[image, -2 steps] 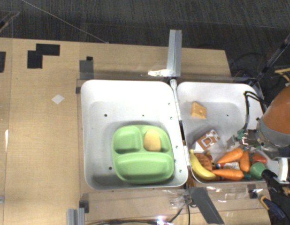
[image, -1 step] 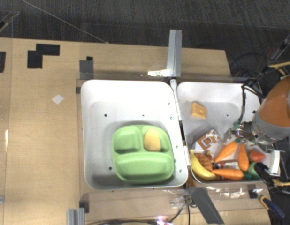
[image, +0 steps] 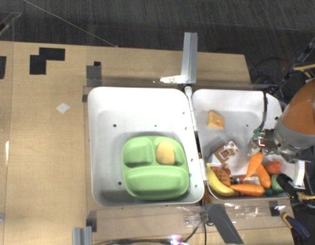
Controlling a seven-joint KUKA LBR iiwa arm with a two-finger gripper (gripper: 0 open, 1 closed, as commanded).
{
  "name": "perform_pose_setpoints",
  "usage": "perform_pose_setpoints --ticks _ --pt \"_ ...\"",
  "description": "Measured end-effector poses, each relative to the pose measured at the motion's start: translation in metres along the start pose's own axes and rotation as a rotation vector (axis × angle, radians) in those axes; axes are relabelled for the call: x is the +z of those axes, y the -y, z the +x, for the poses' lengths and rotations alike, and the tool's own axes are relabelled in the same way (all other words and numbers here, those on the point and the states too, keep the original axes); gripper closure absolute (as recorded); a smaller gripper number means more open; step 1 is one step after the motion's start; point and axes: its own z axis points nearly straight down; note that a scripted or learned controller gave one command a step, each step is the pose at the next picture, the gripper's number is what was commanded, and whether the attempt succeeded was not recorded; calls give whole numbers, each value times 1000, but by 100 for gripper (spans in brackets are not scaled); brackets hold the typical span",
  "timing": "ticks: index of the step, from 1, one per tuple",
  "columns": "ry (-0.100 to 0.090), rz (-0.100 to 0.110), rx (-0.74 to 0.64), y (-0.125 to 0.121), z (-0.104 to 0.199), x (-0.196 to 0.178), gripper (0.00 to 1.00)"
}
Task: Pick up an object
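Carrot (image: 254,163): tilted upright in the right bin (image: 234,106), near its right wall, among a banana (image: 217,182) and other toy food.
Jaws (image: 259,143): just above the carrot's top; spread cannot be told.
Left bin (image: 111,111): green tray (image: 147,180) holding a yellow lemon (image: 166,152).

1. A robotics lab: a plywood counter (image: 45,152) bears two white bins (image: 142,106) fixed by metal brackets (image: 190,55).
2. Grey office carpet (image: 147,9) at twelve o'clock.
3. Loose cables (image: 295,65) at three o'clock beside the arm (image: 303,116).
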Motion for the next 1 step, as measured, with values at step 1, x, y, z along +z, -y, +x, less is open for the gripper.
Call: perform_pose_setpoints --ticks 1 --pt "3 19 93 -34 50 -93 100"
